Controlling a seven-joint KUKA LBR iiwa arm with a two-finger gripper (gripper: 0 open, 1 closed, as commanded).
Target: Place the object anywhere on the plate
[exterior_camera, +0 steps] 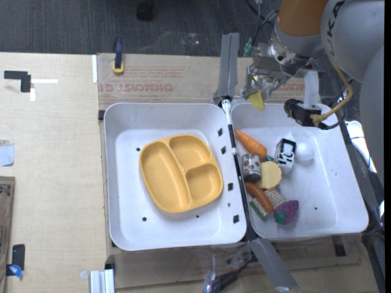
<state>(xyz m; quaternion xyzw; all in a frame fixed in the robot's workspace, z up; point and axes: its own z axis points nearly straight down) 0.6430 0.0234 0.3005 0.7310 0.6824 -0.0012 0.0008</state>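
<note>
Closest to the camera is the near rim of the left bin [177, 244], and in the middle of that bin lies the plate [181, 173], a yellow dish with three shallow compartments, all of them bare.

Moving right, past the rims where the two bins meet, the gripper [260, 92] hangs over the far left corner of the right bin [342, 182]. It looks closed on a small yellow object [257, 101], which juts out below the tips. The piece is raised clear of the bin floor and well apart from the plate, which is to its left and nearer the camera.

I judge the object light and probably stiff plastic, perhaps a little slick. It is small enough that a pinch across its upper part, as it seems to be held now, is the sensible grip. A shallow hold could let it twist or slip on the way over.

Further right and nearer, loose items crowd the right bin: a carrot [250, 143], a white ball [303, 153] and a purple piece [286, 211]. The arm [305, 11] reaches in above them from the far right.
</note>
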